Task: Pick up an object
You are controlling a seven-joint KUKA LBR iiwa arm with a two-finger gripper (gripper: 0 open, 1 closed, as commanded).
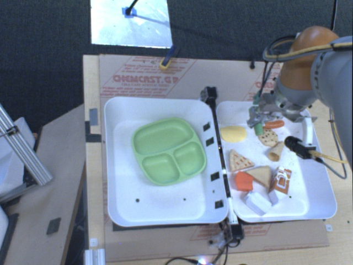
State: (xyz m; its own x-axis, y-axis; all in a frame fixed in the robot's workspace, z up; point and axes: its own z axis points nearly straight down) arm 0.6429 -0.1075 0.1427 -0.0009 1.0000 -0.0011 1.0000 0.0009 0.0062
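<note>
Gripper (258, 118) is seen low over the right bin (321, 195), beside the yellow piece (233, 133) and round cookie (268, 137). Finger opening and any hold cannot be told.

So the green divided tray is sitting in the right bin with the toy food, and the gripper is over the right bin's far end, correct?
Not quite. The camera view shows the green divided tray alone in the left bin, while the toy food lies in the right bin. The rest stands: the gripper is over the right bin's far end.
</note>
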